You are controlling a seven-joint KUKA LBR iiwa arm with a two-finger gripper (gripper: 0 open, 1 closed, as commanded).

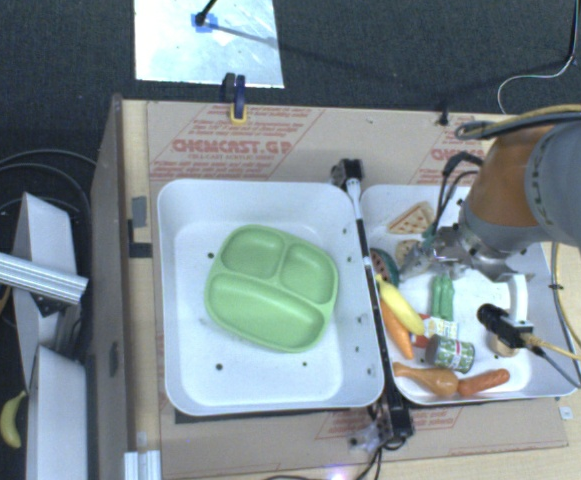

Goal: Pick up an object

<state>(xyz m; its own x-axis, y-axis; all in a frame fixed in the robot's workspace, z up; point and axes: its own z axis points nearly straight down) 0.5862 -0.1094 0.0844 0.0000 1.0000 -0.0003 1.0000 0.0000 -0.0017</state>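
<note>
We see the grey arm (555,183), with its orange band, reaching over the right bin (540,388), the gripper (432,253) low above the toys. Whether the jaws are released or clenched we cannot tell. Just beside it stands a green bottle (442,296). Nearer lie a smooth yellow banana (400,306), a carrot (398,336) and a small can (452,353). The left bin (185,368) holds a glossy green compartment tray (270,286).
</note>
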